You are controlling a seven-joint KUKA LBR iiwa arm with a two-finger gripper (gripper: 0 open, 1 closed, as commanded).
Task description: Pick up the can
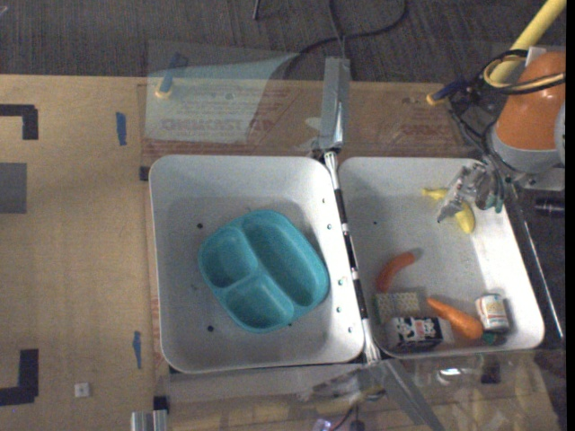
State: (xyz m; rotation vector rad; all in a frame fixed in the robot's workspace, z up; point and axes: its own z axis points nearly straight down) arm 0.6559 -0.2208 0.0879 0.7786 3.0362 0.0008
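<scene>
The can (492, 313) is small, white with a red label, and stands in the right bin's near right corner. My gripper (460, 197) hangs over the far right part of that bin, well behind the can and just above a yellow banana (460, 215). Its fingers (448, 208) point down and to the left, slightly apart, with nothing between them.
The right bin (530, 281) also holds two orange carrots (395, 268) (456, 320) and a black-and-white carton (415, 330) beside a speckled sponge (401, 303). A teal divided plate (262, 269) lies in the left bin (171, 241). Cables run behind the bins.
</scene>
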